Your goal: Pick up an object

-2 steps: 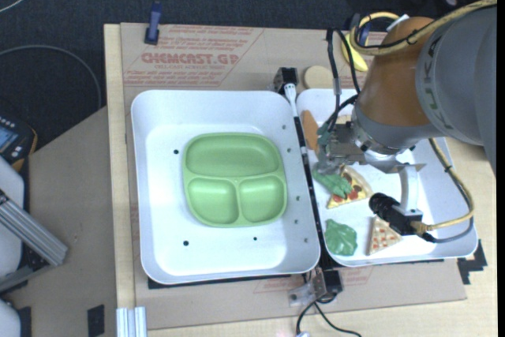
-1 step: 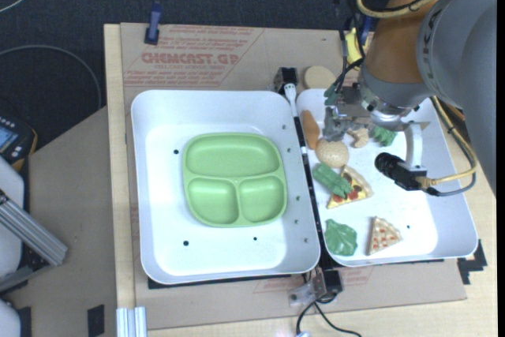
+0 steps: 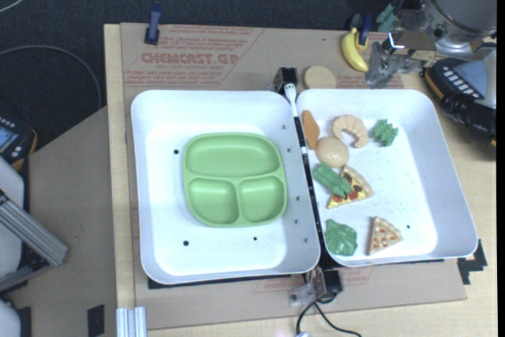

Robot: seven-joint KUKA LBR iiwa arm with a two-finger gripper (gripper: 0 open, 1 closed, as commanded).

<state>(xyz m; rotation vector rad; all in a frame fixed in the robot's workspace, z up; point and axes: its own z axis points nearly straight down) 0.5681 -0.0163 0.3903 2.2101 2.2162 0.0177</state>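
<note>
The arm comes in from the right, and its gripper [image 3: 381, 65] hangs above the far edge of the right bin [image 3: 442, 170], just beyond the rim. Whether anything sits between its metal parts cannot be told at this angle. A yellow banana [image 3: 354, 50] lies on the worktop [image 3: 197, 51] just left of the gripper, with a pale round disc [image 3: 319, 77] a little further left.

Inside the right bin, the toy food sits mostly on the left half. An orange carrot piece [image 3: 311, 128] lies by the left wall, a croissant [image 3: 349, 130] beside it, and a small green leafy piece [image 3: 385, 132] to the right of that. Nearer, a beige bun [image 3: 331, 151] touches a green vegetable [image 3: 332, 180] lying over a pizza slice [image 3: 353, 189]. At the near end, another green leaf [image 3: 341, 237] and a second pizza slice [image 3: 383, 235] sit side by side.

The left bin [image 3: 154, 170] carries a green divided plate [image 3: 233, 177] in its middle.
</note>
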